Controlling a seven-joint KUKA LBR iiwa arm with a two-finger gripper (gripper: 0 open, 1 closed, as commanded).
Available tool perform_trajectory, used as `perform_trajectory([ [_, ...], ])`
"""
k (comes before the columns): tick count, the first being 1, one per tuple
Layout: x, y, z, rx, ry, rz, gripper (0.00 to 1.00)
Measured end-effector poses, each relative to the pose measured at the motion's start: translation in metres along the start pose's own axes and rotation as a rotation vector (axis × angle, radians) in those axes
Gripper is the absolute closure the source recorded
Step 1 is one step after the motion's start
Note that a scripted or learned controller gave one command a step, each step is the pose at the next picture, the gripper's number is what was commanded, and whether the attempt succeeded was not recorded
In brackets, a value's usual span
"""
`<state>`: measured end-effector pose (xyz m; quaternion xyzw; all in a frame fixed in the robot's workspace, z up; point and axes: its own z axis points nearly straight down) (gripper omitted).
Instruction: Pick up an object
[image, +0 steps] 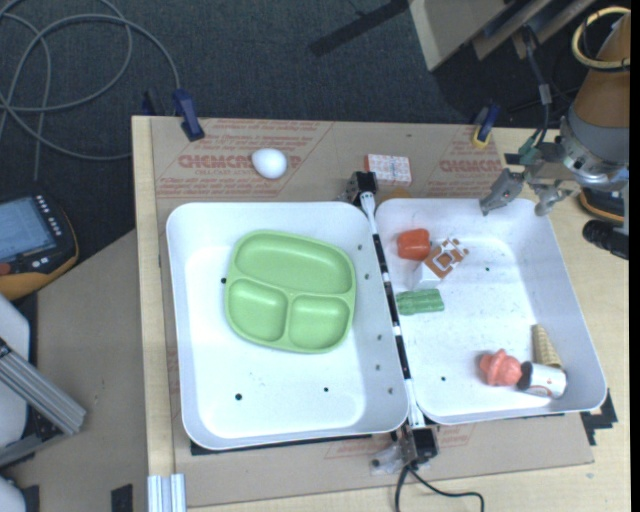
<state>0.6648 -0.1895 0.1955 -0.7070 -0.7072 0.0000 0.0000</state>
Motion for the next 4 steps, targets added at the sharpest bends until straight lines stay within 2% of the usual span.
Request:
perform_trajectory([
  [1,0.072,0.003,0.086,-0.005,-0.002,0.0,0.0],
  [2,0.058,-0.017,0.111,0.001,0.001,0.001,0.0],
  [3,0.058,-0.015,0.099,-0.004,-0.001,0.0,1.0],
  [4,0.058,-0.015,0.099,-0.003,-0.001,0.0,0.0],
])
